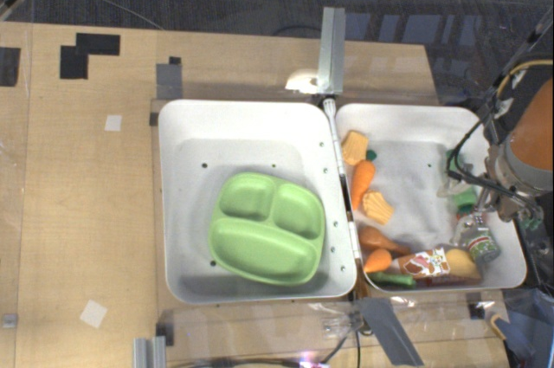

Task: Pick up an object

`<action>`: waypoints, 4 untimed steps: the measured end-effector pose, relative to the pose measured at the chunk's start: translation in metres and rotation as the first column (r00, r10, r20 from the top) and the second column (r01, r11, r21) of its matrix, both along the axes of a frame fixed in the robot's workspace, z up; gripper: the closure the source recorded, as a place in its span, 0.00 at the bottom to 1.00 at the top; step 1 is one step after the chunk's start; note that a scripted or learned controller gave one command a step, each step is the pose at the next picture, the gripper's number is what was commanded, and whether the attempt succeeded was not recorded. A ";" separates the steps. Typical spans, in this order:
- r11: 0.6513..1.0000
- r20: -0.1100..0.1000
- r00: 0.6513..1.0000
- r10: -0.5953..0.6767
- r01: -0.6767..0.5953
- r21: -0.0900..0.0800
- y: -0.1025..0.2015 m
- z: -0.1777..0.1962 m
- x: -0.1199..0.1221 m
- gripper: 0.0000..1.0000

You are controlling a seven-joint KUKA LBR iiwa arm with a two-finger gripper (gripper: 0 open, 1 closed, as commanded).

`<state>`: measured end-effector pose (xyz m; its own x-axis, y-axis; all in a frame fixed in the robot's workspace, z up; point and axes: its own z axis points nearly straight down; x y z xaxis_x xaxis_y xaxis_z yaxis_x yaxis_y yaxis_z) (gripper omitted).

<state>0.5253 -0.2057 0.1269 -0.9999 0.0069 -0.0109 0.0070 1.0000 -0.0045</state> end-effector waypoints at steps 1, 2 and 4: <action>0.998 0.009 0.998 0.068 -0.068 -0.003 0.031 -0.036 -0.007 0.00; 0.997 0.025 0.997 0.073 -0.073 -0.007 0.031 -0.021 -0.002 1.00; 0.816 0.004 0.816 0.578 -0.578 -0.009 0.042 0.110 0.045 1.00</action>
<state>0.5706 -0.1636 0.2369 -0.8198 -0.5725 -0.0149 -0.5724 0.8199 -0.0134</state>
